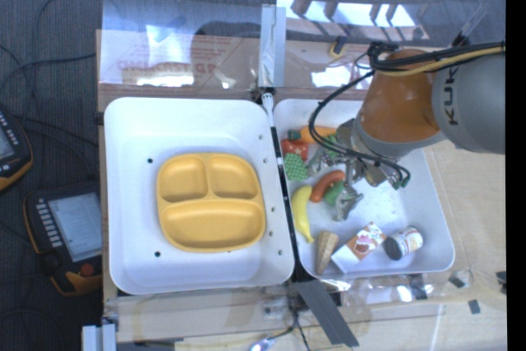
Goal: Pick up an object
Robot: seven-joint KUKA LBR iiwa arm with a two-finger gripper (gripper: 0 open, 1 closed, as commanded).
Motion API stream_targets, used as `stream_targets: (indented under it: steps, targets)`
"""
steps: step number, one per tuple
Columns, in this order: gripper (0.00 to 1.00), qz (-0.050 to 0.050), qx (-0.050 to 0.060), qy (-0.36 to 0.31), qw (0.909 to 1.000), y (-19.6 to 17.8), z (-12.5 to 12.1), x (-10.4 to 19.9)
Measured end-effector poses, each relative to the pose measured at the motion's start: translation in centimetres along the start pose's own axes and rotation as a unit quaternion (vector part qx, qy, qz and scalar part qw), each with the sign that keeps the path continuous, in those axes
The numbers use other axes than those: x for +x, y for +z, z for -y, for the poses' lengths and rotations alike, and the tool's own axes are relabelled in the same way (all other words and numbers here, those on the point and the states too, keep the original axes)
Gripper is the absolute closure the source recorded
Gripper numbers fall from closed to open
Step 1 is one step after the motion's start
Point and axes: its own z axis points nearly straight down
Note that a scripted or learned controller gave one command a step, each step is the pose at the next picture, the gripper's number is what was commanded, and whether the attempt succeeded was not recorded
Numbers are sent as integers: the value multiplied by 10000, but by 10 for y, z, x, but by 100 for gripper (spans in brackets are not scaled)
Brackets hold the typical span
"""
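Cone [325,249] upright-slanted, banana [302,212] lengthwise beside

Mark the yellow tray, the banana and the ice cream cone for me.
yellow tray [212,201], camera view, on the divider between its compartments
banana [302,214], camera view, mid-length of its curve
ice cream cone [325,249], camera view, middle of the cone

**One fixed overhead cam**

We look down at a slant from above the bench, far enough back to take in both white bins [197,115] side by side (arm [460,107] enters from the right).
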Motion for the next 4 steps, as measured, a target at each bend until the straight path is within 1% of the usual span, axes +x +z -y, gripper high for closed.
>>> stream_targets:
  steps: [1, 2, 3, 4]
  targets:
    - [0, -19, -27, 853, 9963, 1, 2, -4]
    - [0, -19, 8, 481, 9988, 1, 1, -7]
    - [0, -17, -23, 1214, 9926, 1, -2, -8]
    - [100, 17, 4, 1217, 9926, -11, 0, -10]
